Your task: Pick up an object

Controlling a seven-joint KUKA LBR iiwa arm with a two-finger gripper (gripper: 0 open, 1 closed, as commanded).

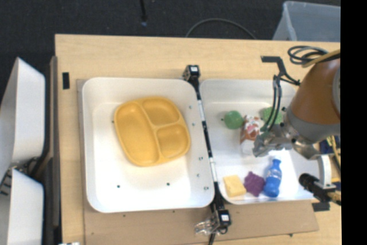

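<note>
From my remote seat I count two white bins on the wooden bench point(114, 57). The left bin point(97, 181) holds one thing — a yellow divided plate point(152, 130) with three compartments, lying flat near the bin's middle. The right bin point(229, 92) holds the small objects: one green round toy point(233, 119), one red-and-white item point(250, 129) I can't identify, one yellow block point(233, 185), one purple lump point(254, 183) and one blue bottle point(273, 178). A second green piece point(269, 115) peeks out beside the arm; I can't tell what it is.

The arm point(315, 97), its orange band showing, reaches in from the right over the right bin. Its gripper point(265, 145) hangs near the bin's middle, and I cannot tell how it stands, nor whether anything is in it.

Relative to the gripper: the red-and-white item is just beside it, up and to the left, perhaps touching. The blue bottle lies just below it, tilted. The purple lump touches the bottle's left side, and the yellow block sits just left of the lump, along the near wall. The green toy is farther left — apart from the gripper.
</note>
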